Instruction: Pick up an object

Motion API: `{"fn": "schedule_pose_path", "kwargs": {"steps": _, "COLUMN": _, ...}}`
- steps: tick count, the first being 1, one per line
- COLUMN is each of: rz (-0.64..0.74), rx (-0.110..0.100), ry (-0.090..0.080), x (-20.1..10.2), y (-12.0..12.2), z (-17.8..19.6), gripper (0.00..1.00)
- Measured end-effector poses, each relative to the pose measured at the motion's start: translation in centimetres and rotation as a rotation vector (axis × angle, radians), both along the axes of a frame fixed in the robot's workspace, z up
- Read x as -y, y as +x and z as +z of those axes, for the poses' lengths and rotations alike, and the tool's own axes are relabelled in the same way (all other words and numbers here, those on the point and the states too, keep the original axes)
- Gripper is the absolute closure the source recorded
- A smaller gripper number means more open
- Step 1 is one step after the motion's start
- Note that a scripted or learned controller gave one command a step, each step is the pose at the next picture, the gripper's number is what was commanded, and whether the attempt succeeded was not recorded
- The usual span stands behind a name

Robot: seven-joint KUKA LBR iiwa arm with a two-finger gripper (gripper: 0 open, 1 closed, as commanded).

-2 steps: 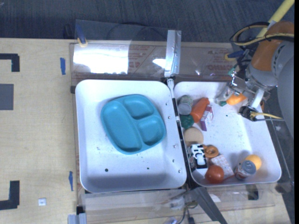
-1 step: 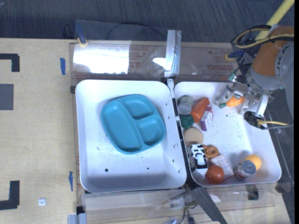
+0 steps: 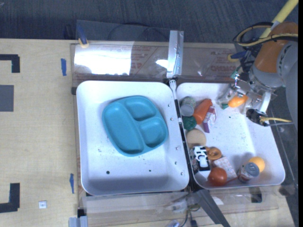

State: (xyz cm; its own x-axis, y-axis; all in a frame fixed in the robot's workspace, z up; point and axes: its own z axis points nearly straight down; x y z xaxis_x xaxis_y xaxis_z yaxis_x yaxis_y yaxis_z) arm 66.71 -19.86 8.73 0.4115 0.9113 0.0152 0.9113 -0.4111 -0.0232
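Arm: the grey arm (image 3: 279, 60) with its orange band reaches in from the right over the far right corner of the right bin (image 3: 265, 141).
Gripper: the gripper (image 3: 235, 100) sits low at the far side of the right bin; a small orange object (image 3: 236, 100) shows at its tip, seemingly pinched between the fingers, though the view there is too cluttered to be sure.
Right bin, left side: a grey can (image 3: 187, 106) lies at the far end by the divider, with an orange-red packet (image 3: 203, 110) just beside it and a dark green piece (image 3: 189, 122) nearer.
Right bin, middle: a beige round item (image 3: 196, 137) lies near the divider, then a black-and-white item (image 3: 201, 158) and a brown ring-shaped piece (image 3: 214, 152) touching it.
Right bin, near edge: a red tomato-like ball (image 3: 218, 176) sits at the near wall; a small can (image 3: 247, 172) and a yellow-orange ball (image 3: 257, 164) lie to its right, touching each other.
In the way: the bare floor around the gripper is open; the clutter lies well apart, to the left and near side.
Left bin: the left bin (image 3: 94, 164) holds a blue divided plate (image 3: 135, 124).
Bench: the wooden bench (image 3: 33, 141) carries black marks and blue tape at its left.
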Motion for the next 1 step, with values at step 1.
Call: {"fn": "schedule_pose_path", "kwargs": {"steps": 1, "rz": -0.013, "rx": -0.004, "ry": -0.001, "x": -0.06, "y": 0.10, "z": -0.01, "gripper": 0.00}}
